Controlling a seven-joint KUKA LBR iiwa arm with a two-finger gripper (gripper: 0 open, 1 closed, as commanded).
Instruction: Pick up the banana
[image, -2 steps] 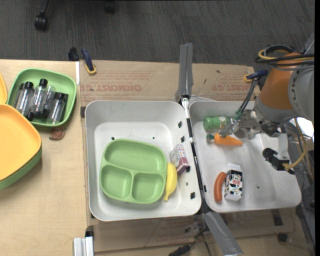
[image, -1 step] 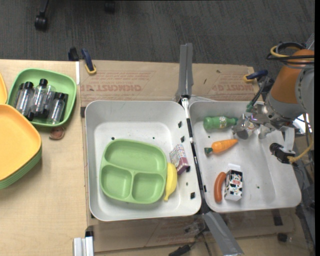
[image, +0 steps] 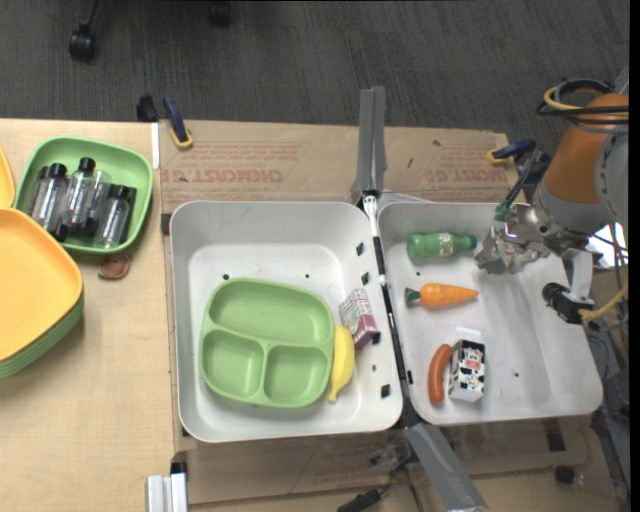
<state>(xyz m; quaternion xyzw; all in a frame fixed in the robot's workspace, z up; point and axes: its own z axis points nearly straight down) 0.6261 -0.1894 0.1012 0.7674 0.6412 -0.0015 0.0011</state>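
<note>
Hovering over the right bin (image: 560, 400) near the bottle (image: 441, 245), my claw (image: 503, 252) carries nothing; its opening I cannot tell. Banana (image: 342, 362) lies in the left bin (image: 190, 400), wedged against the tray (image: 266, 343); I might snag that.

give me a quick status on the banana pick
Pincer over right bin, near green bottle. Banana in left bin, untouched, against green tray's right edge. Small packet lies at banana's upper end.
</note>
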